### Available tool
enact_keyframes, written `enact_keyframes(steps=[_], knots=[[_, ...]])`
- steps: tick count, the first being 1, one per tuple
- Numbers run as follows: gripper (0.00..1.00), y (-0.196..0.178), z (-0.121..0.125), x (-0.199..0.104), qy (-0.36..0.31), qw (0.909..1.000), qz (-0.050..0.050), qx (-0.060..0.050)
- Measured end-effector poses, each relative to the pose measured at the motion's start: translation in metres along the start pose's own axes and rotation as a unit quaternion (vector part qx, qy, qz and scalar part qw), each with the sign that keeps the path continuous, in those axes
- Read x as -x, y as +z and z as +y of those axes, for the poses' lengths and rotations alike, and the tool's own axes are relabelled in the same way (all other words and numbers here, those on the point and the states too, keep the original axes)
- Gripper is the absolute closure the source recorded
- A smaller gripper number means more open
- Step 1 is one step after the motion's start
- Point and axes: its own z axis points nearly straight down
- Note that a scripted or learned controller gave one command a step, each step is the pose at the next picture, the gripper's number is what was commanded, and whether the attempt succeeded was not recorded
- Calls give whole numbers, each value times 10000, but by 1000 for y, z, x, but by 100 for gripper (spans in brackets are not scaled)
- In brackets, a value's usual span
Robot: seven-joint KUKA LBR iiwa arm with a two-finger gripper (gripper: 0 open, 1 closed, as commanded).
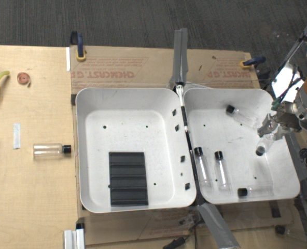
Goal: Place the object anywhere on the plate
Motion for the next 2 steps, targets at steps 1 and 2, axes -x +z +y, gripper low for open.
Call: enact_keyframes(steps=[1,2], knots=[[100,-56,48,-105,-793,9968,-5,-9],[100,-2,98,-175,-1403,9901,-8,-3]])
